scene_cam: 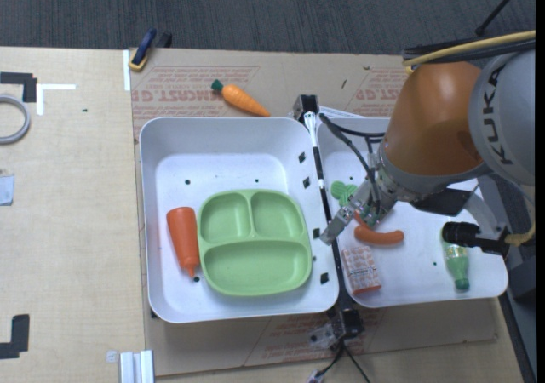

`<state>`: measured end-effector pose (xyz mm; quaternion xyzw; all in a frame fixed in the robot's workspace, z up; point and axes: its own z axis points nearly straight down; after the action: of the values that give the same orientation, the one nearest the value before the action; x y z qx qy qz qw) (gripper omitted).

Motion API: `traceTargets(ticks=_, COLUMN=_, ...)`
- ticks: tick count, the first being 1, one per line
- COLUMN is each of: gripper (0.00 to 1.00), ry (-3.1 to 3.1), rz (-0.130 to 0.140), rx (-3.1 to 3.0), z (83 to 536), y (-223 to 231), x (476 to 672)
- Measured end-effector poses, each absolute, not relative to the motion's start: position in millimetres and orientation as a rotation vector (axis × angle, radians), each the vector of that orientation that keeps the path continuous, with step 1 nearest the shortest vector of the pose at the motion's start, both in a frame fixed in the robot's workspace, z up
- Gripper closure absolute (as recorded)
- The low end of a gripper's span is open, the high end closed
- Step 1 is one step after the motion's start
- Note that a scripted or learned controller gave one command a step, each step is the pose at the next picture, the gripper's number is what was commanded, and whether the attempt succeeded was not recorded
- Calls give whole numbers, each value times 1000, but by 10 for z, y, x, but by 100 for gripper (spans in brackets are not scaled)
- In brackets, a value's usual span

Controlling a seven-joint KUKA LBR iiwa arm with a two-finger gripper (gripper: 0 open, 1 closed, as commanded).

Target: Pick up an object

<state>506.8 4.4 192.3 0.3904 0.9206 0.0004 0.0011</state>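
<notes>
My gripper (359, 215) hangs low over the left part of the right bin (485, 288), under the orange wrist band. Just below and right of it lies an orange-red sausage (381, 237) on the bin floor, touching or very close to the gripper tip. A green toy piece (341, 192) lies just left of the gripper, partly hidden by it. A red and white snack packet (361, 269) sits toward the front, and a green bottle (458, 265) lies at the right. Nothing is seen lifted.
The left bin (162, 160) holds a green divided plate (254, 242) and an orange cylinder (183, 238). A toy carrot (241, 99) lies on the cardboard behind the bins. A blue and yellow item (143, 48) lies at the back left. The bins' shared wall (322, 202) runs close to the gripper's left.
</notes>
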Motion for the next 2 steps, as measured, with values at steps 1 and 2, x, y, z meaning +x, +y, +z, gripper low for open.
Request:
traceTargets(ticks=1, gripper=0, ry=2890, rz=1, rx=1226, z=1923, y=44, x=5068)
traceTargets(ticks=2, gripper=0, ry=2890, rz=1, rx=1226, z=1923, y=44, x=5068)
